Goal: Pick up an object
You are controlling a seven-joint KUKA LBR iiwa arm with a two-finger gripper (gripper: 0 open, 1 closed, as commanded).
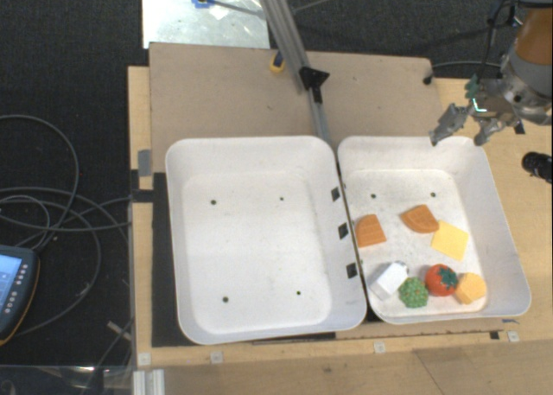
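My gripper point(467, 128) hangs over the far right corner of the right bin point(505, 238), open, with nothing between its fingers. The toys lie well below it in the bin's near half: an orange wedge point(370, 231), a brown-orange slice point(420, 219), a yellow square point(450, 240), a white block point(390, 278), a green broccoli piece point(414, 292), a red tomato point(441, 280) and an orange cube point(471, 288).
The left bin point(251, 238) lies beside the right one, joined by black clips point(343, 231). A grey pole point(285, 22) slants in from the top to the bins' far seam. Cables and a pendant point(13, 285) lie on the floor at left.
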